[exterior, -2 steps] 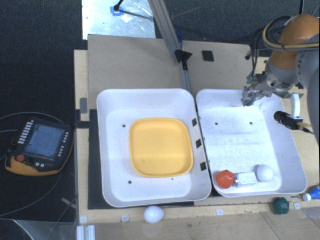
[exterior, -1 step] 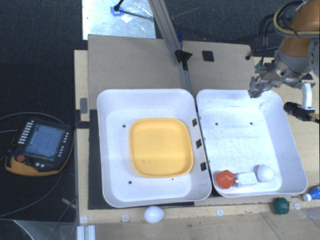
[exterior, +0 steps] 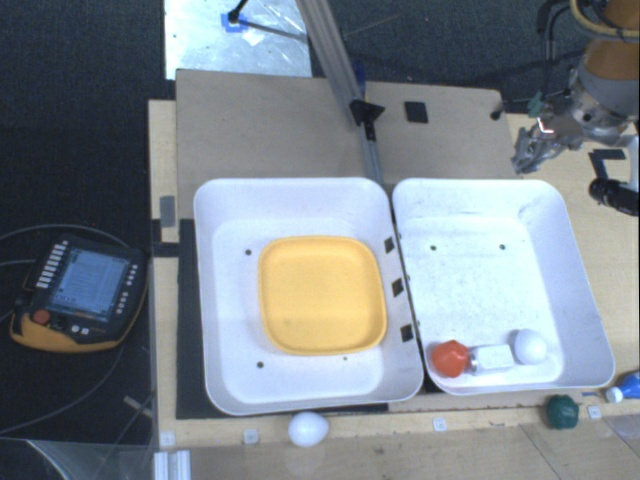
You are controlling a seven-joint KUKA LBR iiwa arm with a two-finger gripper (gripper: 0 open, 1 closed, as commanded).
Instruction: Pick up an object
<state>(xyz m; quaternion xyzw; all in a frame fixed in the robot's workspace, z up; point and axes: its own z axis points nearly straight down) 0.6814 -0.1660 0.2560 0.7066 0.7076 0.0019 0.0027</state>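
Two shallow white bins sit side by side in the middle of the frame on a brown bench top point(exterior: 270, 118). The left bin point(exterior: 225, 268) holds a single thing, a square yellow plate point(exterior: 322, 294) with rounded corners, lying flat near the bin's centre and taking up much of its floor. The right bin point(exterior: 560, 258) has its contents gathered along the lower edge: an orange-red ball point(exterior: 450, 358) at the lower left corner, a small white block point(exterior: 493, 357) just beside it to the right, and a white ball point(exterior: 529, 347) touching or nearly touching the block's far end. The rest of that bin's floor is bare, speckled white. Outside the bins, a white egg-shaped thing point(exterior: 308, 429) lies on the bench just below the left bin's lower edge, a dark green ball point(exterior: 562, 411) rests below the right bin's lower right corner, and a blue-and-white item point(exterior: 625, 389) pokes in at the lower right edge of the frame. The gripper point(exterior: 532, 154) hangs at the upper right of the frame, over the bench just above the right bin's top right corner, well apart from the three things in that bin. It is small and dark against the bench, so I cannot tell how its jaws stand or whether anything is between them. A handheld control pad point(exterior: 75, 298) with a screen lies on the dark floor at the left of the frame.
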